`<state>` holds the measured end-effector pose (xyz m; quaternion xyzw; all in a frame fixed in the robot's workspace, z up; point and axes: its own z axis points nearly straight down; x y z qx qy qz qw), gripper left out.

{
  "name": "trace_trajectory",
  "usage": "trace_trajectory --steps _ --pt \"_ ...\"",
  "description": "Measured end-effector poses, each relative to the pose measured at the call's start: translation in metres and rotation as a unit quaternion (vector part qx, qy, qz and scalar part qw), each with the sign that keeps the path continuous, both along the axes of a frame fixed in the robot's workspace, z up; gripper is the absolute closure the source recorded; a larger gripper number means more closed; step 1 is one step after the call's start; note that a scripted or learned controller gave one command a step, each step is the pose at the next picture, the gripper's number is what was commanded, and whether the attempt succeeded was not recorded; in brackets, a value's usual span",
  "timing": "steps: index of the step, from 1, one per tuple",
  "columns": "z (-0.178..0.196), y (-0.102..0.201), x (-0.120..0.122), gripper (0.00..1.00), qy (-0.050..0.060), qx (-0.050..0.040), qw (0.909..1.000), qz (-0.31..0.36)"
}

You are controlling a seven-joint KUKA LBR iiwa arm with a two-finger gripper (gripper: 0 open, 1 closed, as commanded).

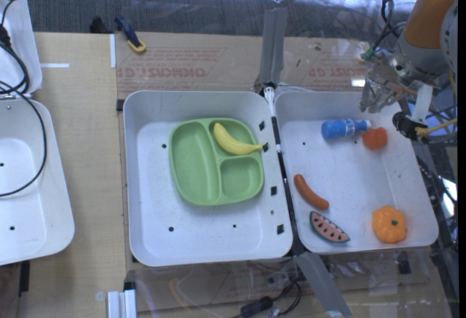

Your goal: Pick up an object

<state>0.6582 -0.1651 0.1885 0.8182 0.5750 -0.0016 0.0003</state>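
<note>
Nearest the camera in the right bin [419, 185] sit a watermelon slice [329, 228] and a small orange pumpkin [389, 225], with a hot dog sausage [311, 191] just above them, its long axis running diagonally from upper left to lower right. Further back lies a blue bottle [344, 128] on its side, long axis left-right, cap end toward a small orange fruit [375, 137]. The left bin [145, 236] holds a green divided plate [216, 161] with a banana [234, 141]. The gripper [377, 97] hangs over the right bin's far edge; can't tell how it's set. The cardboard behind has mirrored red print, not really readable.
</note>
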Motion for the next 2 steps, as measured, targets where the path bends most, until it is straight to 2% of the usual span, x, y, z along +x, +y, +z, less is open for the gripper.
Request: trace_trajectory --steps 1,2 --pt "-0.0171 -0.0420 0.0002 1.00 0.000 0.0001 0.9997 0.025" --pt "-0.0074 -0.0419 0.0008 1.00 -0.001 -0.0012 0.9997 0.026"
